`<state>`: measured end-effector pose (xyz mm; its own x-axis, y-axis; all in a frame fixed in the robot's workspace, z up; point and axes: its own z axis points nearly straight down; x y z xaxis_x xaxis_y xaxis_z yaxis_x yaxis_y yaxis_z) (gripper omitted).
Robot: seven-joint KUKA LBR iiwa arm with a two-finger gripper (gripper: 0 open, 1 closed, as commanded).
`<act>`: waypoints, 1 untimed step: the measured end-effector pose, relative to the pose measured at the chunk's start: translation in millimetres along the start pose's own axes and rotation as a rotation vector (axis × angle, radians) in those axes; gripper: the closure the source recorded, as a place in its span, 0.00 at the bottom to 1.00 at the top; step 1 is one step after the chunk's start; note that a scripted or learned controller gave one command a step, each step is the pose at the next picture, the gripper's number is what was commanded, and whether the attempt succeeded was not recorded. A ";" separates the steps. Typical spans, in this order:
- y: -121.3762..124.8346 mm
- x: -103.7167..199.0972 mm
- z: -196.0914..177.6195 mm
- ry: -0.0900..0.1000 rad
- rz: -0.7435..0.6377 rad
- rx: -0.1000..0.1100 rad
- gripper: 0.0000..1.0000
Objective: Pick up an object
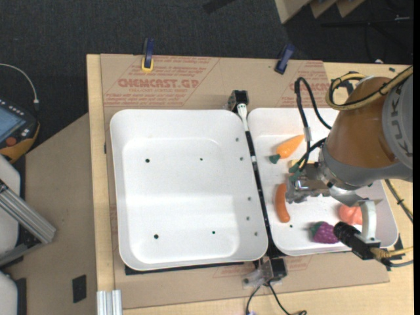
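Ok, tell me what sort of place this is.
Most likely a robotics lab test bench, not a home or shop: a grey and orange arm reaches over two white bins on a cardboard-covered bench, with toy food such as a carrot and loose cables around.

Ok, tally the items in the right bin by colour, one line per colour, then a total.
Orange: 2, carrot and long piece
Purple: 1, grapes
Pink-red: 1, lump, partly hidden by the arm
Total: 4

Arm (367,136): grey casing, broad orange band — black cables looped alongside (metallic gripper (300,184) fitted).
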<state>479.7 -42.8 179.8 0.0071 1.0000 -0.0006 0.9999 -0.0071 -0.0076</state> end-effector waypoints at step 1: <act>1.5 4.0 -15.0 0.000 -0.007 -0.010 1.00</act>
<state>481.4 -38.8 194.7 0.0004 1.0000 -0.0010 1.0000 -0.0004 0.0020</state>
